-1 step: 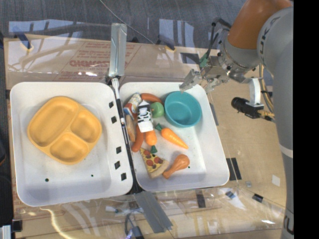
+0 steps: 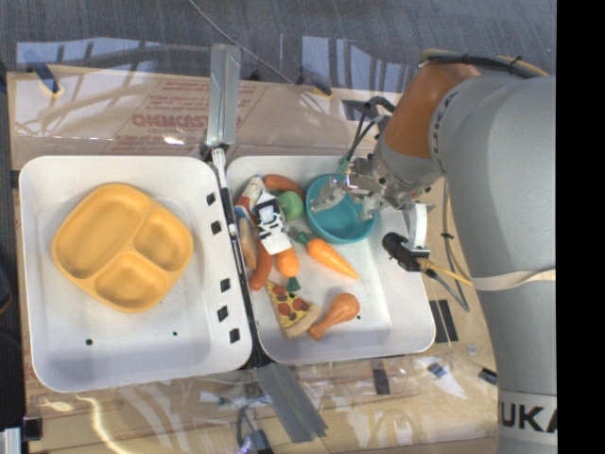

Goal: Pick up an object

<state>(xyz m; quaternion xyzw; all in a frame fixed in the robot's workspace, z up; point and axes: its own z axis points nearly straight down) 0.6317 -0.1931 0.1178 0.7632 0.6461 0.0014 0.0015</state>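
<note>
The right bin [image 2: 402, 303] holds several toy foods. A teal bowl [image 2: 338, 225] sits near its back right, with an orange carrot [image 2: 332, 256] lying just in front of it. A pizza slice [image 2: 291, 308] and a tan drumstick [image 2: 336, 313] lie near the front. A white and black item [image 2: 271, 226], a green piece [image 2: 291, 206] and an orange sausage [image 2: 282, 183] crowd the left side. My gripper [image 2: 347, 195] hangs over the back rim of the teal bowl, reaching in from the right. The wrist hides how it stands.
The left bin [image 2: 57, 348] carries a yellow divided plate [image 2: 121, 244]. A grey divider [image 2: 223, 102] runs between the bins at the back. My grey arm [image 2: 492, 178] covers the right bin's right edge. Bare floor shows at the right bin's front right corner.
</note>
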